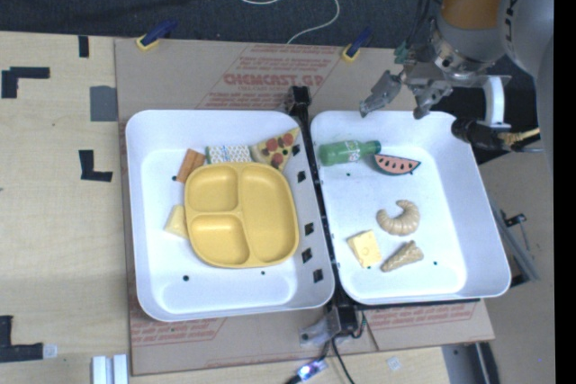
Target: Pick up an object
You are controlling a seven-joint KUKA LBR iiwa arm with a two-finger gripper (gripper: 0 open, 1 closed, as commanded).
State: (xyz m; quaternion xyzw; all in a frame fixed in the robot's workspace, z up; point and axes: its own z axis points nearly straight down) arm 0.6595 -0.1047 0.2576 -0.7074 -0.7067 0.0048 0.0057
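We see our claw [396, 99] spread open and empty at upper right, above the green bottle [348, 152], likely poised to descend.

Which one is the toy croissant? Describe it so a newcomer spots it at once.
Start at the right white bin, the one without the yellow divided plate. Near its middle, below the watermelon slice and above the cheese wedge and ice-cream cone, lies the croissant. It alone is a tan, ridged crescent.

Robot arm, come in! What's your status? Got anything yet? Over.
Gripper above right bin's far rim, jaws open, holding nothing. Green bottle and watermelon slice nearest. Nothing in the way.
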